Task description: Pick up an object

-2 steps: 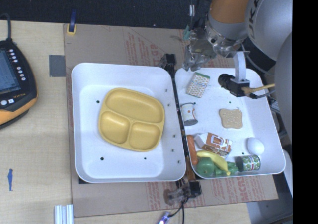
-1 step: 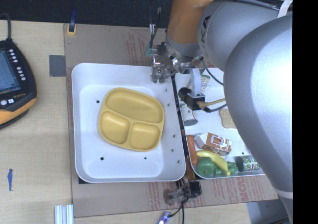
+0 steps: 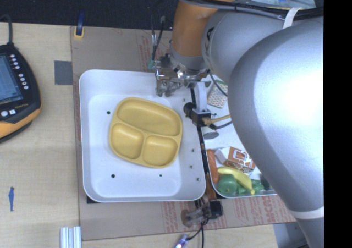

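Observation:
My gripper (image 3: 166, 86) hangs over the far right corner of the left white bin (image 3: 96, 186), just beyond the rim of a yellow divided plate (image 3: 146, 131) that lies in the middle of that bin. I see nothing held under the gripper. In the right bin (image 3: 242, 194), mostly hidden by the grey arm, lie an orange carrot (image 3: 212, 162), a yellow banana (image 3: 236, 177), a green item (image 3: 227, 186) and a small orange-and-white box (image 3: 240, 159). A pale patterned item (image 3: 218, 98) shows at that bin's far end, beside the wrist.
A teach pendant (image 3: 14, 95) rests on the bench at the far left. The bins stand on a brown cardboard sheet (image 3: 118, 49). A blue-and-yellow clip (image 3: 80, 26) sits at the sheet's far left corner.

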`<state>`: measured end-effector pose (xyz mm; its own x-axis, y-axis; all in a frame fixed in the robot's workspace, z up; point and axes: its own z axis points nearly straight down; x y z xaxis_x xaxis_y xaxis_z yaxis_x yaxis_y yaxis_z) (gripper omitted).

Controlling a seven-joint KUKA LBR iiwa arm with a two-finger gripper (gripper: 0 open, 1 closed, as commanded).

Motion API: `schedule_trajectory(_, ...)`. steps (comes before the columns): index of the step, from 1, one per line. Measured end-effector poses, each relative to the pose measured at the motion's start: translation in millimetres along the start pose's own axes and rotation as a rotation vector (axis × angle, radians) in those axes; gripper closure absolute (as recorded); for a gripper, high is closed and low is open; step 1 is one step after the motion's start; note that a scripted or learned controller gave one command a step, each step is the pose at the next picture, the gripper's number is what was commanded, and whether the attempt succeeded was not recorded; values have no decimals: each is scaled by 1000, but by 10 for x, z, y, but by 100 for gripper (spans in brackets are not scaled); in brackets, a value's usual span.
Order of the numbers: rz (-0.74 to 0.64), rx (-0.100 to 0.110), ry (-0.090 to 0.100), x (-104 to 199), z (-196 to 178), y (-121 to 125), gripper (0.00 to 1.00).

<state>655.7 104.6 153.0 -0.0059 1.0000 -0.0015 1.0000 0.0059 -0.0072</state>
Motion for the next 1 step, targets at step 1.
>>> schedule_trajectory(1, 0, -1, -1, 134, 93, -508, 100)
